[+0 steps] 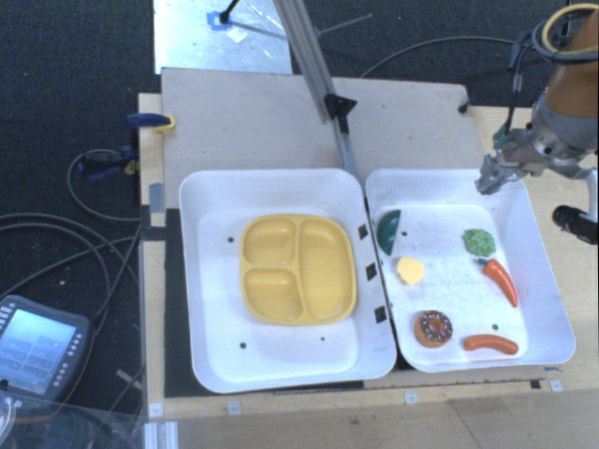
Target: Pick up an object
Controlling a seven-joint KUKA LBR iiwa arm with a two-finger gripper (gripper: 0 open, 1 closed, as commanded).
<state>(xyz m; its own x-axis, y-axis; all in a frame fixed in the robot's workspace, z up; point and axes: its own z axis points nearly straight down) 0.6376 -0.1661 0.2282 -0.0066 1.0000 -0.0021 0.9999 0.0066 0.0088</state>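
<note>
Orange carrot [501, 282] and the other toys lie untouched in our right bin [538, 241], while our tool [490, 177] hangs over its far edge, and we cannot tell its state.

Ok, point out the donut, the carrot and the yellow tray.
donut [433, 328], camera view, on its chocolate icing.
carrot [501, 282], camera view, mid orange body.
yellow tray [321, 269], camera view, floor of its large compartment.

A: What kind of place is this?
B: Robotics lab, test cell. Plywood table [281, 120] on dark carpet [65, 54], two white bins [201, 204] fixed side by side, robot arm [571, 82] reaching in.
A: Other signs?
B: Loose cables [89, 232] on the floor, handheld control screen [37, 344] at lower left, blue clamp [150, 120] on the table edge, metal pole [304, 40] slanting overhead. Plastic toy food [433, 328] as test items.
</note>
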